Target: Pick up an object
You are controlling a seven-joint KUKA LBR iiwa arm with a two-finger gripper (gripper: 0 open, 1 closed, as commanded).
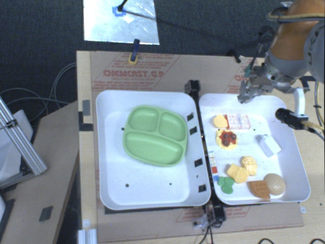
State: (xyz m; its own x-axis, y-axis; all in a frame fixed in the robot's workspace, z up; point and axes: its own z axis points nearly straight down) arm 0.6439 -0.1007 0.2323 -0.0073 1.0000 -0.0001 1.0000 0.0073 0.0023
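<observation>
Your gripper [246, 96] is hovering at the far rim of the right bin [299, 174], and I cannot tell what state it is in. Just below it, the yellow toy [220, 121] and red-striped packet [237, 121] are lying side by side. Both are looking light and small; I'd pinch the toy across its middle.

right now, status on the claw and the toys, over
Claw above right bin's far edge, nothing visibly held. Toy foods loose in that bin. Green tray in left bin.
</observation>
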